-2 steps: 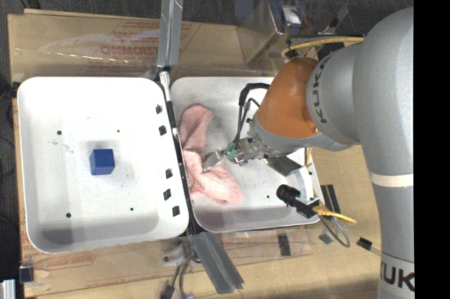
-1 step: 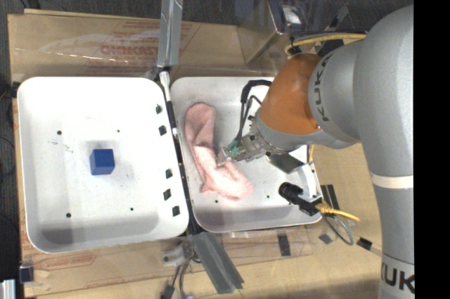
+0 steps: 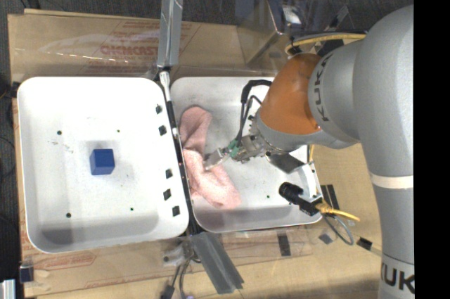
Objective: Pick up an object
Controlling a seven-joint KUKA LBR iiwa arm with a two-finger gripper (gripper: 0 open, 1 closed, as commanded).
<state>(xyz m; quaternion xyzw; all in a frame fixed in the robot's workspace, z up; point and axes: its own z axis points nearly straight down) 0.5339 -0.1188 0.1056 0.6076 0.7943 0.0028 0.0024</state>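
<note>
camera view looks down on two shallow white plastic bins side by side. the left bin [image 3: 42, 150] holds a small blue cube [image 3: 103, 161] near its middle. the right bin [image 3: 232, 90] holds a crumpled pink cloth [image 3: 204, 164] lying along its left wall. the grey arm with an orange band [image 3: 292, 97] reaches in from the right and covers much of that bin's right half. its two-finger gripper [image 3: 211, 159] sits low at the cloth's right edge; whether the claw is released or clenched, i cannot tell, the tips being small and blurred against the fabric.
</note>
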